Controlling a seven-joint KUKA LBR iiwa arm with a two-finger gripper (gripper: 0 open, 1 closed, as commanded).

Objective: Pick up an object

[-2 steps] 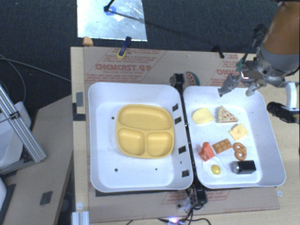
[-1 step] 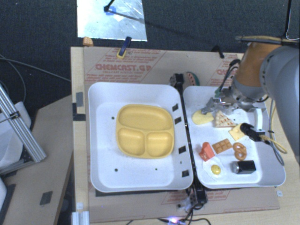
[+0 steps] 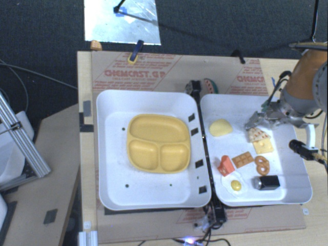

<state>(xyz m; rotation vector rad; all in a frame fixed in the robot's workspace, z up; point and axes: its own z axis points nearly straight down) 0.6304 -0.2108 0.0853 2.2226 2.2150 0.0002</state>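
My gripper (image 3: 255,122) hangs low over the back part of the right bin (image 3: 300,160), reaching in from the right. Its tip is just above a wedge-shaped toy pizza slice (image 3: 258,135), and I cannot tell if it touches it. Next to the slice lies a yellow cheese square (image 3: 264,146). A pale yellow lump (image 3: 222,127) sits to the left of the gripper. Nearer the front are an orange cracker (image 3: 243,160), a pretzel (image 3: 262,164), a red piece (image 3: 226,166), a toy fried egg (image 3: 236,185) and a black block (image 3: 267,182).
The left bin (image 3: 110,137) holds a yellow divided plate (image 3: 159,142). Black clips (image 3: 199,163) run along the seam between the bins. A black-tipped part of the arm (image 3: 302,148) juts over the right bin's right side. A shiny sheet (image 3: 123,14) lies behind the bench.
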